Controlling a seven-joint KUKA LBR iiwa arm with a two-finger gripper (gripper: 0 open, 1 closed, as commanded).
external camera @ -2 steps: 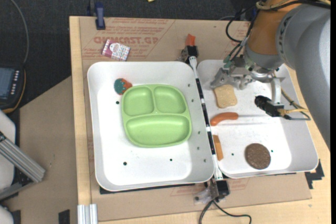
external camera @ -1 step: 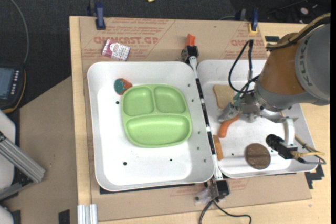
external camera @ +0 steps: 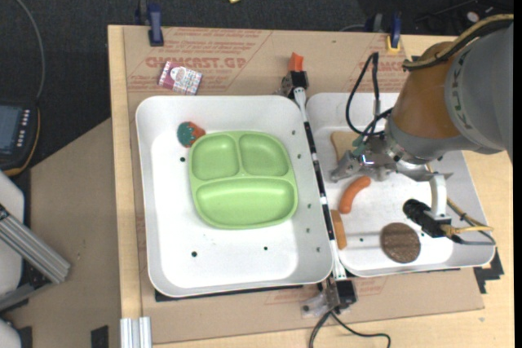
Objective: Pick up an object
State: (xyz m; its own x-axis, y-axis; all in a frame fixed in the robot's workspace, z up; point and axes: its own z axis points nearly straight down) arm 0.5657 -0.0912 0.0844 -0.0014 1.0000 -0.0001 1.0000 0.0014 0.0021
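In the right bin (external camera: 457, 257) lie an orange sausage-shaped piece (external camera: 355, 194), a brown round disc (external camera: 400, 242), a tan block (external camera: 339, 144) by the far left wall and a thin orange stick (external camera: 339, 231) along the left wall. My gripper (external camera: 353, 165) hangs low over this bin, just above the upper end of the orange sausage piece and beside the tan block. Nothing shows as held in it. The grey arm with its orange band (external camera: 424, 98) reaches in from the right and hides the bin's far right part.
The left bin (external camera: 163, 224) holds a green divided plate (external camera: 241, 179) and a small red and green object (external camera: 191, 133) at its far left corner. A pink patterned packet (external camera: 179, 77) lies on the bench board behind the bins. Clamps grip the board's far edge.
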